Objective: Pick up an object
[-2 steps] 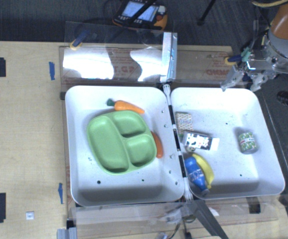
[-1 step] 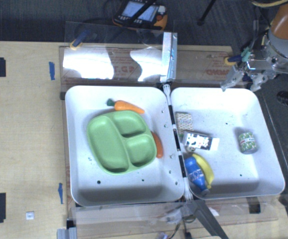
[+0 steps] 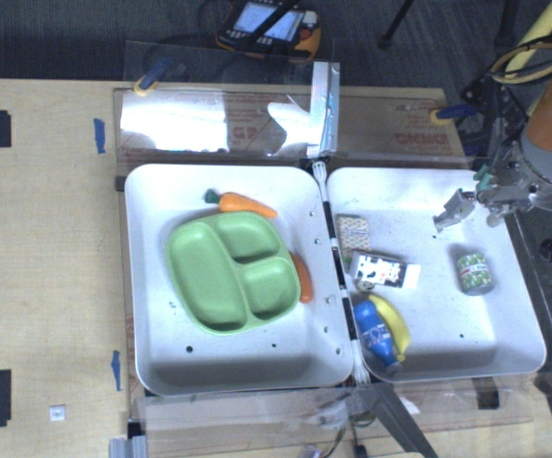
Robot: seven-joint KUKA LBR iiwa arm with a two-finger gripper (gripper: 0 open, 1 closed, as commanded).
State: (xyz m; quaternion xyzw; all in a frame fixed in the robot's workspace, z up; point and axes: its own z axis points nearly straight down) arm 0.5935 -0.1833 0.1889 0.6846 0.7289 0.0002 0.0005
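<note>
1. No brand or label can be read: a black-and-white printed card (image 3: 387, 273) and a small patterned packet (image 3: 352, 229) are seen in the right bin (image 3: 515, 346), but their print is too small to be made out.
2. The gripper (image 3: 467, 208) is seen over the upper right part of the right bin, reaching in from the right; whether it is apart or together cannot be told, and nothing is seen held in it.
3. A small round can (image 3: 474, 272) with a green, speckled wrap is placed just below the gripper, apart from it, on the bin floor.
4. A banana (image 3: 393, 321) and a blue bottle (image 3: 375, 335) are laid touching each other at the bin's lower left, just below the card.
5. In the left bin (image 3: 161, 194) a green divided tray (image 3: 233, 270) is set, with a toy carrot (image 3: 243, 203) at its upper edge and a second orange piece (image 3: 303, 280) at its right edge.
</note>
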